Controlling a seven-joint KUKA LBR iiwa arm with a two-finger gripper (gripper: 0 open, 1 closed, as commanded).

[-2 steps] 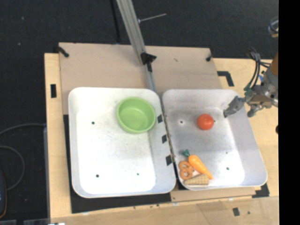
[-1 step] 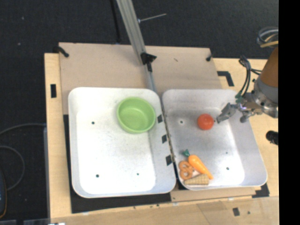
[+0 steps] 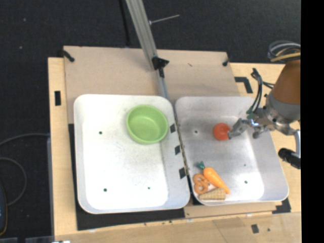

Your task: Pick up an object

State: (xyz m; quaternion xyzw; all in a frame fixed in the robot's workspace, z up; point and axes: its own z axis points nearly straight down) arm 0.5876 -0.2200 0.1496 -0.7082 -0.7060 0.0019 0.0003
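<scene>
A small red ball-like object [image 3: 220, 131] lies in the middle of the right bin [image 3: 253, 186]. My gripper [image 3: 247, 131] hangs low over that bin just to the right of the red object, and it is open. Its left finger [image 3: 236, 128] reaches down to the red object's right side and looks to be touching it. The red object sits outside the fingers, not between them, and the gap between the fingers holds nothing. An orange toy carrot [image 3: 214, 177], a pretzel-like piece [image 3: 201, 183] and a tan wedge [image 3: 214, 195] lie bunched at the bin's front-left corner.
A green bowl [image 3: 147, 124] stands upright in the upper middle of the left bin [image 3: 101, 186]. A grey metal pole [image 3: 144, 32] slants in from the top to the ridge between the bins. Cables [image 3: 281, 49] loop behind the arm at the right.
</scene>
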